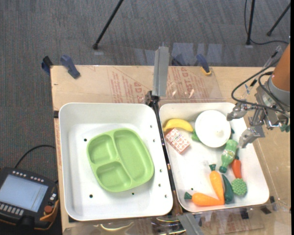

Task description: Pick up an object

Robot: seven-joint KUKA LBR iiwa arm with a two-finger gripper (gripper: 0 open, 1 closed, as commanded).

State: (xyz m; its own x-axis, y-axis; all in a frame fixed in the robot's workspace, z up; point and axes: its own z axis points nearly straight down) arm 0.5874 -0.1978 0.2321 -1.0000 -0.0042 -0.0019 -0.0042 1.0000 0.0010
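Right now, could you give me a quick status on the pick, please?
Gripper open, above right bin's right edge, holding nothing. Green bottle just below it. White bowl close beside.

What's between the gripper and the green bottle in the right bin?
Nothing visible. The gripper hangs over the right bin's far right side, with the green bottle just below-left of it in the camera view. The white bowl sits to the left, off that line.

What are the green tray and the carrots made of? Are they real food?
The green tray looks like smooth matte plastic: one even colour, moulded compartments. The carrots look like toy plastic too, with a uniform orange and slight shine, so probably not real, though I can't be sure.
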